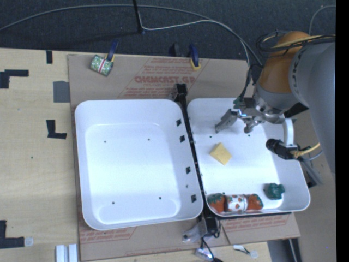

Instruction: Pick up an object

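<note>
My gripper [235, 125] hangs over the back part of the right bin [246, 162], its two grey fingers spread apart with nothing between them. A yellow wedge-shaped block [221, 153] lies on the bin floor just in front of and slightly left of the fingertips. Along the bin's front wall rest a red and white can-like object [235, 203] and a small dark green object [274, 190].
The left bin [131, 162] sits beside the right one, with black clips along the divider between them. A small green box [101, 65] lies on the cardboard behind the left bin. Cables arc over the back of the bench.
</note>
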Controlling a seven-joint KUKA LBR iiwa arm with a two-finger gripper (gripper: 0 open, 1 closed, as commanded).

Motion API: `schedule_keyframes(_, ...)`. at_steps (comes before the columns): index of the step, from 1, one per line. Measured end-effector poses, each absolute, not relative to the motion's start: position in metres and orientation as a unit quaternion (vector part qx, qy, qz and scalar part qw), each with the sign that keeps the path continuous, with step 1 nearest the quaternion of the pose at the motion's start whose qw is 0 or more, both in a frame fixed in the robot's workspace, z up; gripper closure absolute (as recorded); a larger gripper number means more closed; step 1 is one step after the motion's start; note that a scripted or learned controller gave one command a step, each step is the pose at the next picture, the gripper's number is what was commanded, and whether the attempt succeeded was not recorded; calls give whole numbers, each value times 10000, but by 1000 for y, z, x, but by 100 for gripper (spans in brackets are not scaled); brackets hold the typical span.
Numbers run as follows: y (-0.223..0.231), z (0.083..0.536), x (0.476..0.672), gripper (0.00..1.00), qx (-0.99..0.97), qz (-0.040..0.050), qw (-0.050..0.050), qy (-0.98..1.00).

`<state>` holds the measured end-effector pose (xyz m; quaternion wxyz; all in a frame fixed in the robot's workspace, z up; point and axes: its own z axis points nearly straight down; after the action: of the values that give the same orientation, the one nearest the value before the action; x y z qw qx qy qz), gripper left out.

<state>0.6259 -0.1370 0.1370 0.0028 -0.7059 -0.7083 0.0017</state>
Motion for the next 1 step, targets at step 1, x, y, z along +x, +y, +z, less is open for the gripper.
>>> schedule_keyframes(1,-105,82,602,0,-7064,11,14,-7078)
